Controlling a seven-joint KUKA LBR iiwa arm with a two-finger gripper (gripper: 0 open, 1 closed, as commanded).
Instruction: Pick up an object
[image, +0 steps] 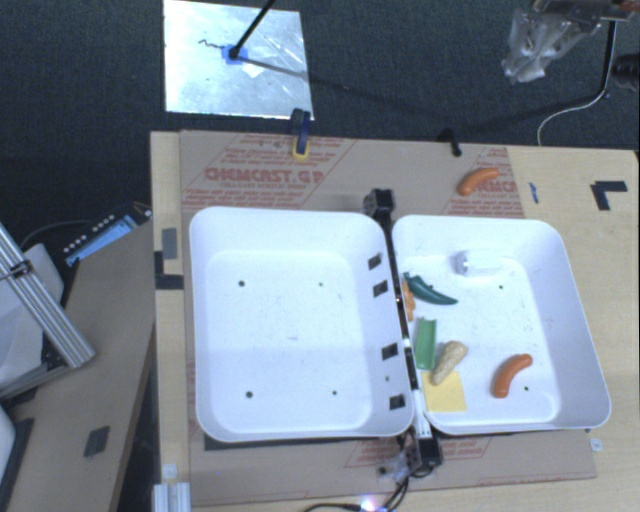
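White bins sit side by side on the desk (560, 170) — the right bin (575, 330) holds our candidates. We hover the hand (535, 45) high above, not yet descending; next, drop over the orange sausage (511, 374).

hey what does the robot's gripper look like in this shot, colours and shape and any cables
At the view's top right, the gripper shows as a pale, whitish-grey, blurry shape, roughly triangular and tapering downward. Above it sits a darker band with a faint brownish-orange tint. Fine detail, such as markings, is too blurred to make out. A thin white cable curves over the dark floor just below and right of it; whether it belongs to the arm is unclear.
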